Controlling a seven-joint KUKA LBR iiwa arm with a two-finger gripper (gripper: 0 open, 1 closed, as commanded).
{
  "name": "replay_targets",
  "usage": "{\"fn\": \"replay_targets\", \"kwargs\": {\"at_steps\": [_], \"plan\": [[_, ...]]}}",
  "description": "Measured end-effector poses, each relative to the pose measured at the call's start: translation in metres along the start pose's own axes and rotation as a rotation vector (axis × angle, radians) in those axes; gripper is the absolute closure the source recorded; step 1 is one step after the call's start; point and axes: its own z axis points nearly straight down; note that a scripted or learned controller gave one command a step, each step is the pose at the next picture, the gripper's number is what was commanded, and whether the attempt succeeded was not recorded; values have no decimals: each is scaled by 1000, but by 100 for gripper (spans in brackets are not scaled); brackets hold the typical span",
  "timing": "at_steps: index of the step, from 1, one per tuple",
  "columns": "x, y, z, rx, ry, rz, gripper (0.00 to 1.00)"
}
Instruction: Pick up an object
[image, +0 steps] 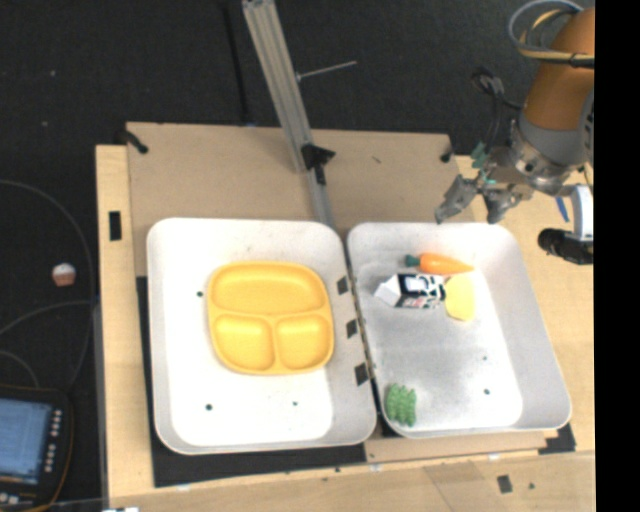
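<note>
The right bin (500, 390) holds an orange carrot (445, 263) near its back edge. Just below it lies a small milk carton (411, 291) on its side, and a yellow wedge of cheese (461, 298) sits next to the carton's right end. A green broccoli piece (401, 403) rests in the front left corner. My gripper (472, 205) hangs above the bench just behind the right bin's back edge, its two fingers spread open with nothing between them, well apart from the carrot.
The left bin (180, 400) carries a yellow divided plate (269, 316). A metal pole (285, 100) slants up from between the bins at the back. The grey arm with its orange band (556, 95) comes in from the upper right.
</note>
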Motion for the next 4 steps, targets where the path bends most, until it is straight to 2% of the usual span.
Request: {"fn": "replay_targets", "kwargs": {"at_steps": [1,2,3,4], "plan": [[0,0,0,1,-1,-1,0],[6,1,59,5,0,-1,0],[6,3,101,4,-1,-2,0],[3,4,149,-4,-4,-2,0]]}}
